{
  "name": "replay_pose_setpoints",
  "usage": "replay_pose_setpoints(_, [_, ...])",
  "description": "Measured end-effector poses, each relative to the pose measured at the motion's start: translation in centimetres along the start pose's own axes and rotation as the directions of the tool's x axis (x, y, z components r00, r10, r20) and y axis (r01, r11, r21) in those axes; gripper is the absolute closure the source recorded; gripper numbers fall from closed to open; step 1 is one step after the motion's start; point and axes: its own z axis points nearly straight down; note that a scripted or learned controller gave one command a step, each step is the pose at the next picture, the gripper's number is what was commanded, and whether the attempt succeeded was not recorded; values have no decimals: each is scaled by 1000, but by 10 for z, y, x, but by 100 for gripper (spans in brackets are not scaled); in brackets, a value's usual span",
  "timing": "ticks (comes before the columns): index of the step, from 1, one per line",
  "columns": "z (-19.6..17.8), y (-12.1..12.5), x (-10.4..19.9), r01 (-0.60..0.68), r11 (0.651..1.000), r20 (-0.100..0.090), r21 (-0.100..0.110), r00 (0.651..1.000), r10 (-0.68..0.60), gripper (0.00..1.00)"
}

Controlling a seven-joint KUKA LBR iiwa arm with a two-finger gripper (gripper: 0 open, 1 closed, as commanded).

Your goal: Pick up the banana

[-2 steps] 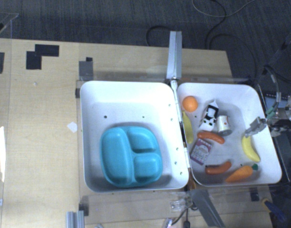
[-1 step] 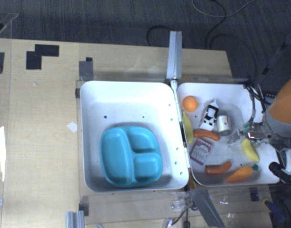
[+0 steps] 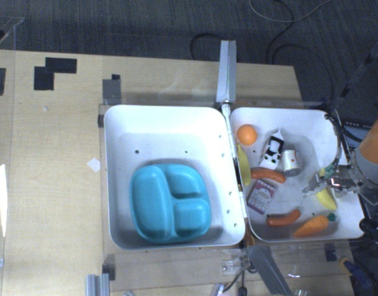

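Banana (image 3: pixel 326 197) beside gripper (image 3: pixel 327 180) — labels unreadable.

You're looking at a pale wooden desk (image 3: pixel 47 184) — dark grey carpet (image 3: pixel 115 11) lies beyond it, with black cables (image 3: pixel 281 8) looping across.

Single fixed overhead camera, angled down on both white bins (image 3: pixel 115 165); arm (image 3: pixel 373 153) enters from the right

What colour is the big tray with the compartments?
Light blue tray, seen in the camera view, in the left bin.
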Motion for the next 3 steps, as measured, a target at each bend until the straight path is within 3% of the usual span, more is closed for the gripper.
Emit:
replay_pose_setpoints(1, [36,6,4,-18,1000,1,-6,1000,18,0])
replay_pose_setpoints(2, [25,9,5,-15,1000,1,-13,1000,15,100])
replay_pose_setpoints(3, [-82,23,59,-107,994,1,-2,994,107,100])
